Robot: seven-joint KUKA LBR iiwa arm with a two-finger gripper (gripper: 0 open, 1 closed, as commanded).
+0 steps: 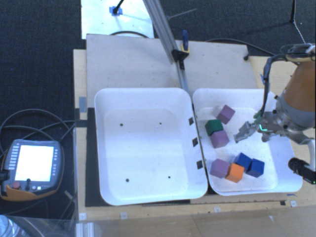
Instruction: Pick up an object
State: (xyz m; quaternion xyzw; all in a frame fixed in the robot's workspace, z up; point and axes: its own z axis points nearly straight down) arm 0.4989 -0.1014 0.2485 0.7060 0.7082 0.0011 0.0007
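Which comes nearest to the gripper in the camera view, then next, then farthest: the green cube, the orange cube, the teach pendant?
Measured from the gripper:
1. Green cube, just left of the gripper in the right bin.
2. Orange cube, below the gripper, near the bin's front.
3. Teach pendant, off the bench at far left.

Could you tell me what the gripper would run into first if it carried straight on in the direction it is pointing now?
The gripper points left, toward a purple block beside the green block. That purple block looks first in line, though height above the right bin is unclear.
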